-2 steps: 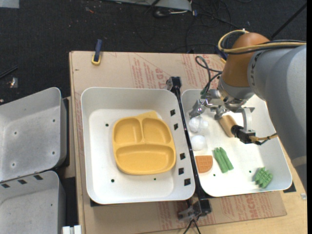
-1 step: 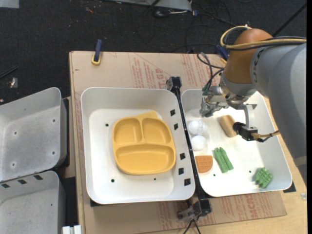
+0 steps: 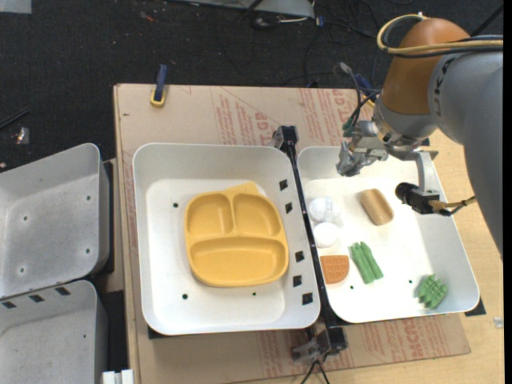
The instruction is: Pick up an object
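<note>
Camera view, fixed overhead, slanted. The tabletop (image 3: 208,110) is a brown board carrying two shallow white bins side by side.

Left bin (image 3: 156,238): holds one yellow divided plate (image 3: 236,240) with three compartments, lying flat near the centre.

Right bin (image 3: 456,250): holds the loose objects. A tan bread-roll shape (image 3: 375,206) lies in the upper middle. Two small white rounded objects (image 3: 322,220) sit one below the other, close to the bin's left wall. Below them an orange wedge (image 3: 335,269) lies against that same wall. A green bean-pod bundle (image 3: 366,262) lies just beside the wedge, on its right. A second green leafy object (image 3: 432,292) sits near the lower right corner, well apart from the others.

Arm: enters from the right, orange band above the wrist. The gripper (image 3: 353,158) hangs over the upper left part of the right bin, near its far wall, up and to the left of the bread roll. Nothing is visible between its fingers; whether they are spread or pressed together cannot be told at this angle.

A blue and yellow clamp (image 3: 159,86) sits at the board's far edge.
</note>
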Robot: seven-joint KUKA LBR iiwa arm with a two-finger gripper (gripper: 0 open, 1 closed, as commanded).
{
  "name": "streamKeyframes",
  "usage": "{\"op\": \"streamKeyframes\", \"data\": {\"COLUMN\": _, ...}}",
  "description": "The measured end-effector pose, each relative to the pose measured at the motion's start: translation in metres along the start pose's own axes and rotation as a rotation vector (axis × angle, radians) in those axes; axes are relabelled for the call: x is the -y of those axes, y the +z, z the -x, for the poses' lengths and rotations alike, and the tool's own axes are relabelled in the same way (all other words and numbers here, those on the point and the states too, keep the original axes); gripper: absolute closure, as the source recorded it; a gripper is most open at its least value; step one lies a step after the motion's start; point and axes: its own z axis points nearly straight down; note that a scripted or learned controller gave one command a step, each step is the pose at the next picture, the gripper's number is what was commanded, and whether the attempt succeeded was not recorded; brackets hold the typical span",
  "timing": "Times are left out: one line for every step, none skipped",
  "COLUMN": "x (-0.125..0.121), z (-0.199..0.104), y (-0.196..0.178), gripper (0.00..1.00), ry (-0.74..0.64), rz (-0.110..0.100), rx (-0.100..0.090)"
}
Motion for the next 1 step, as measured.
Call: {"op": "streamKeyframes", "data": {"x": -0.003, "z": 0.0016, "y": -0.0433, "gripper": 1.0, "ry": 0.0, "rz": 0.0, "rx": 0.0}}
